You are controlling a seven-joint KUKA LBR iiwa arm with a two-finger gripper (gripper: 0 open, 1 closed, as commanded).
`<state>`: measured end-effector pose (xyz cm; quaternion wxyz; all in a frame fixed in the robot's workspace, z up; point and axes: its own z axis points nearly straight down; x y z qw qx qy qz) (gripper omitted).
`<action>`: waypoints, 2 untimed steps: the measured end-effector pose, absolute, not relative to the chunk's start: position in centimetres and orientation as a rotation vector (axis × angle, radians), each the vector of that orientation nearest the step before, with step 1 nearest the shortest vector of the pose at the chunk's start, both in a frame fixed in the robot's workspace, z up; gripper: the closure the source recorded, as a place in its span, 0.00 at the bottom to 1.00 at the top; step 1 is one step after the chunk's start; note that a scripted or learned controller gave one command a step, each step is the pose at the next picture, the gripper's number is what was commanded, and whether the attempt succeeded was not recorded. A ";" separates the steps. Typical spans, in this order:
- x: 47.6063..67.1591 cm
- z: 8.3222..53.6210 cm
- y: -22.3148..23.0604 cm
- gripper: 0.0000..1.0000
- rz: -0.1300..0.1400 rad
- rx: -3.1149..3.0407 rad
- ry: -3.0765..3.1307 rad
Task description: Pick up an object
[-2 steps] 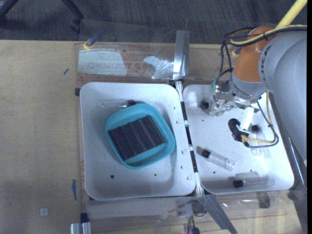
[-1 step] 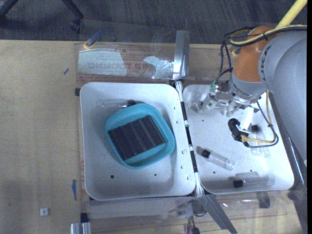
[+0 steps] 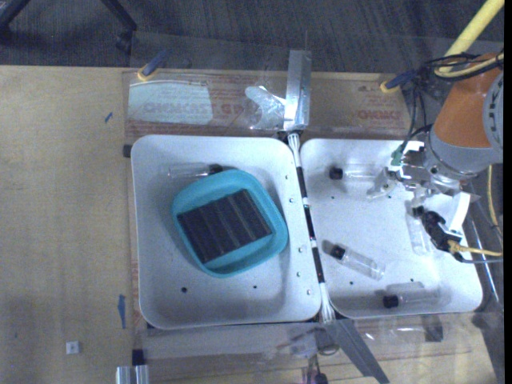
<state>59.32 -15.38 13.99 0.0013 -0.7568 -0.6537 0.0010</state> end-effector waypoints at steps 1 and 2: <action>58.1 9.5 -19.3 0.00 -0.030 -2.287 -2.158; 61.1 8.9 -20.3 0.00 -0.018 -2.288 -2.157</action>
